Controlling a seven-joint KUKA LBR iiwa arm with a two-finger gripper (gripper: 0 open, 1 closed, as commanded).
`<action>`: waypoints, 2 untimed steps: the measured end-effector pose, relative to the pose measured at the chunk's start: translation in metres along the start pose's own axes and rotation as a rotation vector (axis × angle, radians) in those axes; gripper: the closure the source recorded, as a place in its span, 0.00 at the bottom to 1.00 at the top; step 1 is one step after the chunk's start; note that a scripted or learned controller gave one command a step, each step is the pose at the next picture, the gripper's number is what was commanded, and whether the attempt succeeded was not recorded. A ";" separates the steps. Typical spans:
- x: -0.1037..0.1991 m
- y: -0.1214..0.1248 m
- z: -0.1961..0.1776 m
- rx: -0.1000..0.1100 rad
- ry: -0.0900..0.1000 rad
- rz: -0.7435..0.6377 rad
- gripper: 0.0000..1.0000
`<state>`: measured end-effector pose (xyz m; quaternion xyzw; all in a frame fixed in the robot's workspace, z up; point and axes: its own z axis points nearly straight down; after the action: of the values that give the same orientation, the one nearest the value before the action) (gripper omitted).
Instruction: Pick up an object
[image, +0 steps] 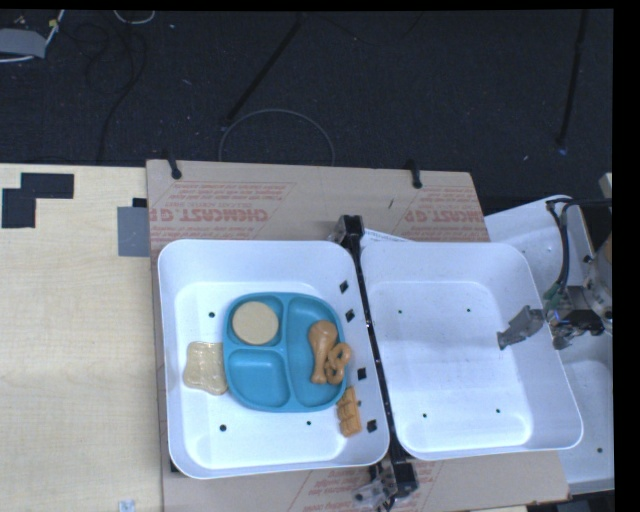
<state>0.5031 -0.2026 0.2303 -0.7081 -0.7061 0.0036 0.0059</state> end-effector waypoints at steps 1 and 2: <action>0.000 0.003 -0.006 -0.012 -0.003 -0.003 0.00; -0.002 -0.001 0.038 -0.007 -0.001 -0.002 0.00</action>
<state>0.5015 -0.2046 0.1923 -0.7073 -0.7069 0.0014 0.0030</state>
